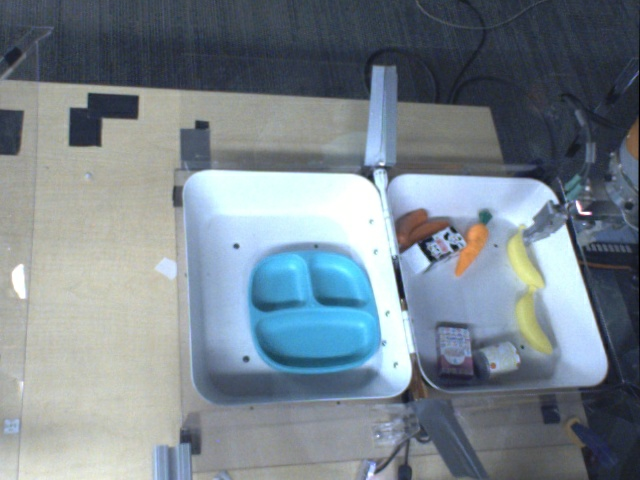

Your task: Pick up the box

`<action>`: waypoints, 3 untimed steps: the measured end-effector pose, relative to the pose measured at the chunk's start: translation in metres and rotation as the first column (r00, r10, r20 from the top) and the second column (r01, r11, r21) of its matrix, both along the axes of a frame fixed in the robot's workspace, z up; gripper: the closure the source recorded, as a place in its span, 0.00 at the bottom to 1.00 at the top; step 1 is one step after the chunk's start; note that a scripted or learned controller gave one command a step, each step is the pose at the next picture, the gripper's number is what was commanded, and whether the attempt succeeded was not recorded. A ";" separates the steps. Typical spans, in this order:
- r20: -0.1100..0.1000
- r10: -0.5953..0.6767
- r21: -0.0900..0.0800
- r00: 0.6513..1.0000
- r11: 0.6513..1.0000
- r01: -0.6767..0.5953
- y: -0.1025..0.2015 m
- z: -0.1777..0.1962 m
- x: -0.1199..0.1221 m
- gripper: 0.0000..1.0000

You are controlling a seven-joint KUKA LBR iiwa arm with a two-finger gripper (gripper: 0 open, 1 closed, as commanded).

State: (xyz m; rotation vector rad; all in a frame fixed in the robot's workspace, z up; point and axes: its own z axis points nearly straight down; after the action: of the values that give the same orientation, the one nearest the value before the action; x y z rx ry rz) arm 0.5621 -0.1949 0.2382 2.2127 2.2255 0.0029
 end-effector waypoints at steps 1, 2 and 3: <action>0.002 0.164 -0.002 0.986 0.986 -0.164 -0.011 0.010 -0.024 0.00; 0.010 0.167 -0.005 0.986 0.986 -0.167 -0.011 0.022 -0.022 1.00; 0.003 0.067 -0.002 0.998 0.998 -0.067 -0.010 0.055 0.045 1.00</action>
State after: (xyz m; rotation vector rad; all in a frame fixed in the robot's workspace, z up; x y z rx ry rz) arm 0.6072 -0.2045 0.2937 2.1349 2.2961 0.0045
